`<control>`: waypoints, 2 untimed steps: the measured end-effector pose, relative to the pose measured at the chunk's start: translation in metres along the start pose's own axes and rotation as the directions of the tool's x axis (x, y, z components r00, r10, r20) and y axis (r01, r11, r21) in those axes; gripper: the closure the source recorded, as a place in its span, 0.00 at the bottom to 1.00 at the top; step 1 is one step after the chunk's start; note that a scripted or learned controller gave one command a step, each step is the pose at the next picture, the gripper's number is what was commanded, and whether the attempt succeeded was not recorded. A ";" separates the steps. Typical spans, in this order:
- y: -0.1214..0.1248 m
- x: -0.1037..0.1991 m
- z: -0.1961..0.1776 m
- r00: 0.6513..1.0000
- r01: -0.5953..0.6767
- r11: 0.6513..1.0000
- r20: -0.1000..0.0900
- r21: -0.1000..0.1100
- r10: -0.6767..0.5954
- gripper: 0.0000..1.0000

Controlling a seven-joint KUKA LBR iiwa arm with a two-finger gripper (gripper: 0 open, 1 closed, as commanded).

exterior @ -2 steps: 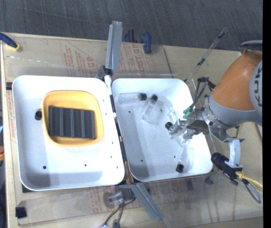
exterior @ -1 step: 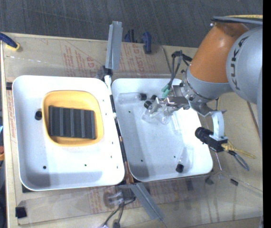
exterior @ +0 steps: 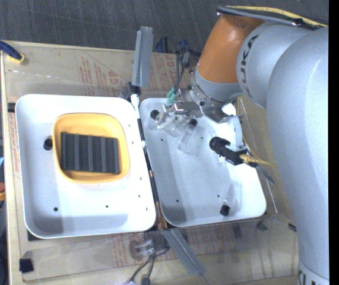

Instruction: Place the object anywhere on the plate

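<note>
- Dark grey carpet surrounds a wooden surface (exterior: 74,64) that carries 2 shallow white bins side by side.
- Left bin (exterior: 32,206): a yellow plate (exterior: 89,122) with rounded corners sits near its middle. On the plate lies a dark, ribbed rectangular block (exterior: 90,153) that covers most of the plate's centre.
- Right bin (exterior: 187,200): a clear, nearly see-through plastic object (exterior: 188,140) lies in the upper part. It is hard to make out against the white floor. A small clear piece with a dark end (exterior: 227,202) rests near the bin's lower right corner.
- The grey arm (exterior: 294,129), with its orange band (exterior: 225,46), reaches in from the right over the upper part of the right bin.
- The pincer (exterior: 175,114) hangs low at the upper left of the right bin, just beside or touching the clear object. I cannot tell whether it is spread or pressed together, nor whether it grips anything.
- A black cable fitting (exterior: 225,149) hangs from the wrist, above the bin floor.
- Progress, as a judgement: if the clear object is the task's thing, the task is at an early stage. The object is in the right bin, well apart from the plate. A firm grasp, a lift, a carry across the divider between the bins and a release over the plate all seem left to do.
</note>
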State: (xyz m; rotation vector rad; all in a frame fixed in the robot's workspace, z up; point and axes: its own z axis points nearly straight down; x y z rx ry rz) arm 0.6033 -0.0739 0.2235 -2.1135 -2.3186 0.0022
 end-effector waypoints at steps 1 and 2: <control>0.014 0.054 0.033 0.958 0.287 0.958 0.000 0.002 -0.287 1.00; 0.014 0.054 0.033 0.958 0.287 0.958 0.001 0.001 -0.287 0.00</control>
